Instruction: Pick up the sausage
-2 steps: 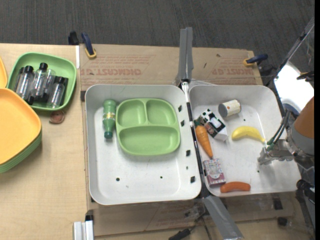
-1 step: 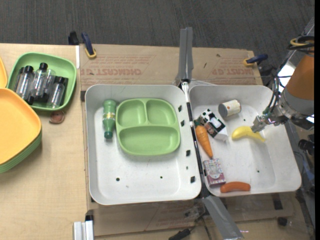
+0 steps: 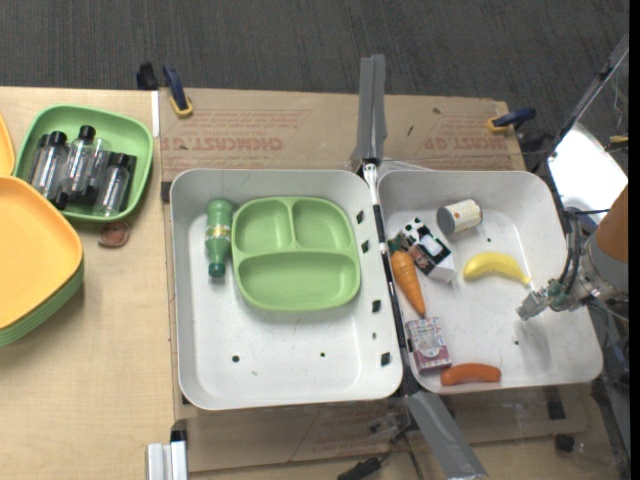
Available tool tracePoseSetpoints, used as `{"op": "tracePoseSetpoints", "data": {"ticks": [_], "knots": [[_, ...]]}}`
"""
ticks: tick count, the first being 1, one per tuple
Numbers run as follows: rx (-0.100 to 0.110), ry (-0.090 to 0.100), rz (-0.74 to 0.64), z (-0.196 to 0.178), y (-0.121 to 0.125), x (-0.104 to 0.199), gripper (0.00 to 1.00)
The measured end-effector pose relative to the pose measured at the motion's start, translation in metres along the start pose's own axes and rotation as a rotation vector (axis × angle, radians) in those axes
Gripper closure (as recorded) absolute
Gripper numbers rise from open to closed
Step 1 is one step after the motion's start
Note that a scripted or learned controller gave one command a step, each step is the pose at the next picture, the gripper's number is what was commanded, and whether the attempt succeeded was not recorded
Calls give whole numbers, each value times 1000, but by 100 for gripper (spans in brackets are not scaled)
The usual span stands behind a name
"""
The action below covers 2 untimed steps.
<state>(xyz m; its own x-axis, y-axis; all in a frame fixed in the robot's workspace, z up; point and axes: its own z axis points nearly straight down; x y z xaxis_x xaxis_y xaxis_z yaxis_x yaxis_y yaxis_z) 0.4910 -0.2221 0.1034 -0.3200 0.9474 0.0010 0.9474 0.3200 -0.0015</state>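
1. The small reddish-orange sausage is lying flat on the floor of the shallow white right-hand bin, close to that bin's near edge, with its long axis running left to right.
2. The grey two-finger gripper is hanging over the right side of the same bin, reaching in from the right; it is sitting up and to the right of the sausage, well apart from it, and nothing is showing between them but bare bin floor.
3. Whether the gripper is closed or released cannot be told at this size.
4. A pink-and-white rectangular packet is lying just to the left of the sausage, nearly touching its left end.
5. An orange carrot is lying along the bin's left wall above the packet, a yellow banana is resting near the bin's middle, and a white cylindrical cup is lying on its side near the far wall.
6. The shallow white left-hand bin is holding a light-green divided plastic tray with a green bottle lying beside its left edge.
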Motion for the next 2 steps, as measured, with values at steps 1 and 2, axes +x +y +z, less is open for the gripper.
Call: {"op": "tracePoseSetpoints", "data": {"ticks": [1, 2], "knots": [[-2, -1, -299, 12, -12, 4, 100], [-3, -3, -574, 9, -12, 4, 100]]}}
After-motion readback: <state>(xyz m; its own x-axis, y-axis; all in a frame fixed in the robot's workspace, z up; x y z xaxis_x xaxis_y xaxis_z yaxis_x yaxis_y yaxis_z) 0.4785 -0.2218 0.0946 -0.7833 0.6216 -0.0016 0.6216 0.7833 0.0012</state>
